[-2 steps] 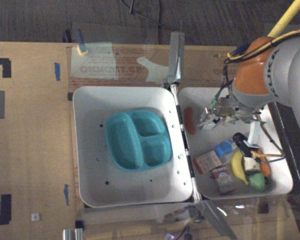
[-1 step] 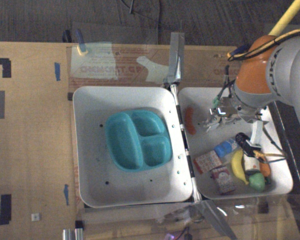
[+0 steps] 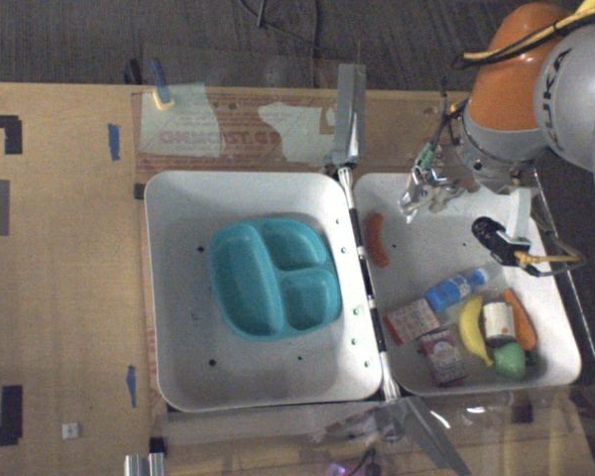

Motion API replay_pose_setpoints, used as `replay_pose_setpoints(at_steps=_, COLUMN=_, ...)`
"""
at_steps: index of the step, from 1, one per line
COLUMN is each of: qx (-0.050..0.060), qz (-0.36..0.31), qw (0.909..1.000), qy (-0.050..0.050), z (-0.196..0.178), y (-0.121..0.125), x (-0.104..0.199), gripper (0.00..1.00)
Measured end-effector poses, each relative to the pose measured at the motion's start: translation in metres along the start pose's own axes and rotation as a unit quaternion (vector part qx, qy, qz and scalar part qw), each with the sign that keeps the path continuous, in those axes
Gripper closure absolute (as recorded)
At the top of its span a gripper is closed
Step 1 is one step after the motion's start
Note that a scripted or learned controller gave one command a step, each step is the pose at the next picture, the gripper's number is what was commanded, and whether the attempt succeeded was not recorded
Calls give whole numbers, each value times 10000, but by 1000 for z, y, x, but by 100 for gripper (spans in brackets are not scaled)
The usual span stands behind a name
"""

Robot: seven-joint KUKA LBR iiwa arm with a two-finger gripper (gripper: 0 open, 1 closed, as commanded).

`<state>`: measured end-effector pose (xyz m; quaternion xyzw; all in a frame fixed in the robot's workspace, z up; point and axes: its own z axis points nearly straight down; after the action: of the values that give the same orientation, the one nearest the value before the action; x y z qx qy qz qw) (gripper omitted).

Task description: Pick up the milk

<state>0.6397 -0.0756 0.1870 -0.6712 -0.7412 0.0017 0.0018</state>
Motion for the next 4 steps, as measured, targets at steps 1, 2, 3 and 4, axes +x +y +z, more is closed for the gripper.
replay_pose_setpoints(at_steps=1, qx=-20, qz=1701, qw=9854, qy=-7, z=-183, y=5, x=-32, gripper=100)
replay_pose_setpoints(at_steps=2, qx=-2, qz=1268, qw=9919, qy=1, z=-113, y=-16, x=16, gripper=100)
replay_pose_setpoints(at_steps=3, qx=16, qz=3228, qw=9465, qy=3, z=-32, y=-50, x=63, gripper=100)
replay_pose_setpoints(at_steps=4, qx=6, qz=3499, qw=9368, qy=0, z=5, y=-55, x=110, gripper=100)
